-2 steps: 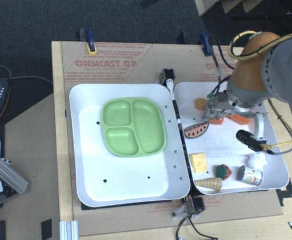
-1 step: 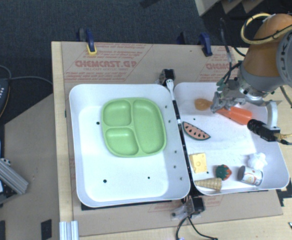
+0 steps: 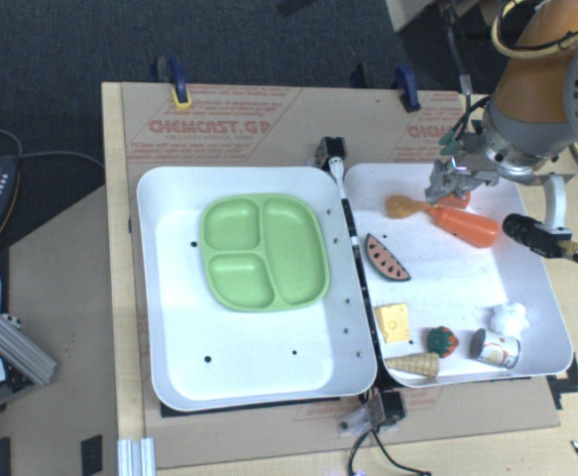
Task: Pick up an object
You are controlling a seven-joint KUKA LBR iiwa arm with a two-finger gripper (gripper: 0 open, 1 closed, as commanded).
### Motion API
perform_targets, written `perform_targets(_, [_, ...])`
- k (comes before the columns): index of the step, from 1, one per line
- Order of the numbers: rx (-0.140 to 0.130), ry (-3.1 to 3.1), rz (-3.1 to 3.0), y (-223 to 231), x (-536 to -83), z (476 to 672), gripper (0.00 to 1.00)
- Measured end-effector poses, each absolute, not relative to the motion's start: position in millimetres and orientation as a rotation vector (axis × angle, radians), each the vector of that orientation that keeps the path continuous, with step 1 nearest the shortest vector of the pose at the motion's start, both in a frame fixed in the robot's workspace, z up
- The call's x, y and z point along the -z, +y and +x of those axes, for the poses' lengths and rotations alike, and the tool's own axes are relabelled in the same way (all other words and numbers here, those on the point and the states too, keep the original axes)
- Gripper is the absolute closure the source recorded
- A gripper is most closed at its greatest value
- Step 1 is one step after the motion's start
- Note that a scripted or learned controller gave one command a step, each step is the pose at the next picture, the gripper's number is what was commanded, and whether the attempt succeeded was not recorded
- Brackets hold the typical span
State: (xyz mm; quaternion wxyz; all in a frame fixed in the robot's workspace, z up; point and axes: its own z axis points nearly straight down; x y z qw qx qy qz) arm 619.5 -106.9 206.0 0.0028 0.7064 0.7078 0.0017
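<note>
Gripper [image 3: 450, 188] down low at the far end of the right bin [image 3: 536, 310], right over the orange carrot [image 3: 464, 225] beside the wooden spoon [image 3: 404, 206]. Grip state impossible to tell from here. Watermelon slice [image 3: 387, 257] nearer the divider, green divided plate [image 3: 265, 252] in the left bin [image 3: 170, 296].

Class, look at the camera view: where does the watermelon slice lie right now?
The watermelon slice lies in the right bin, close to its left wall beside the divider. The yellow cheese piece is below it, the carrot up to its right.
</note>
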Motion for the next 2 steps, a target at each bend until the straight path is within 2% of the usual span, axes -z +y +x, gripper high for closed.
perform_targets(1, [-0.004,2.22,2.217,-106.6,-226.3,620.5,1.0])
perform_targets(2, [0.004,2.227,2.223,-76.9,-215.7,581.2,1.0])
